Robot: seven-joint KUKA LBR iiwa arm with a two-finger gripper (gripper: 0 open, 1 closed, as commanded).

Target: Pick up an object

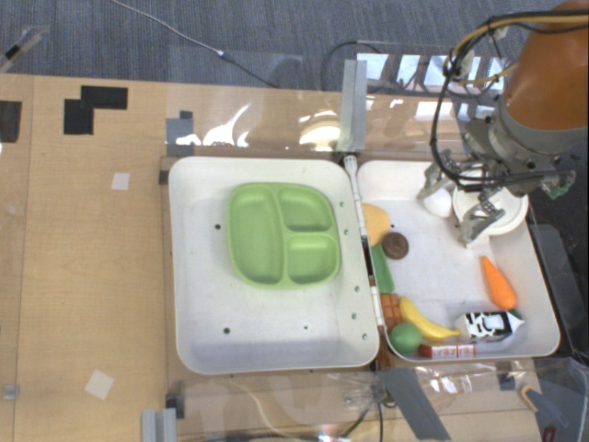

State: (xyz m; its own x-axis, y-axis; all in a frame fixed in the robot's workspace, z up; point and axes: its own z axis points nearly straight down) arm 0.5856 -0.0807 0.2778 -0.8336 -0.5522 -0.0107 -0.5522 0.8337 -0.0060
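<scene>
At the upper right of the frame, the gripper [457,208] hangs over the right bin [433,274]. Its fingers are spread apart and grasp nothing, with a white dish [508,217] beneath them.

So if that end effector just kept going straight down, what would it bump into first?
Probably the white dish right under the end effector, in the right bin's far corner; height above it is unclear.

Bright, even overhead light. Glare streaks the clear panel [276,127] behind the white bins [276,339]. Soft shadows pool along the bin edges. Focus is slightly soft throughout.
</scene>
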